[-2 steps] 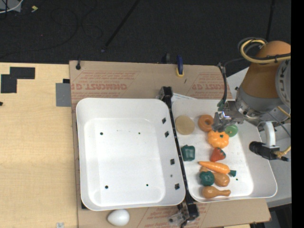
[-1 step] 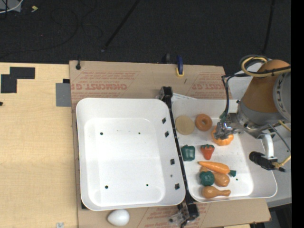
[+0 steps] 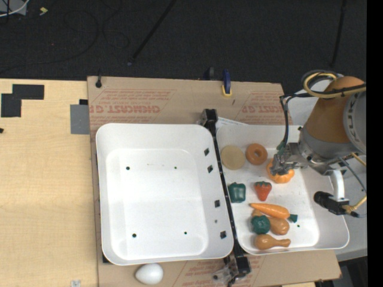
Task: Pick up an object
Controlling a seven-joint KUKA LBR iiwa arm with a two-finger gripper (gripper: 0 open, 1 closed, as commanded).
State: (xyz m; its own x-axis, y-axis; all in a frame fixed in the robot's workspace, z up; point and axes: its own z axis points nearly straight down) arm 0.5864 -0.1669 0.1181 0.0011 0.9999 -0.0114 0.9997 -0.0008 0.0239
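The tool (image 3: 281, 163) stands low over a small orange toy (image 3: 282, 175) near the far right side of the right bin (image 3: 326, 235); I cannot tell its state. The toy looks light, stiff and smooth, so it may slip; taking it across its middle seems best. The bin's white floor is flat, and the worktop (image 3: 42, 190) is pale wood.

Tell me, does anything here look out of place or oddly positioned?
One thing: a white egg lies outside both bins, on the cardboard by the near edge of the left bin. The other toy foods, like the carrot and doughnut, sit inside the right bin, where the gripper is over an orange piece.
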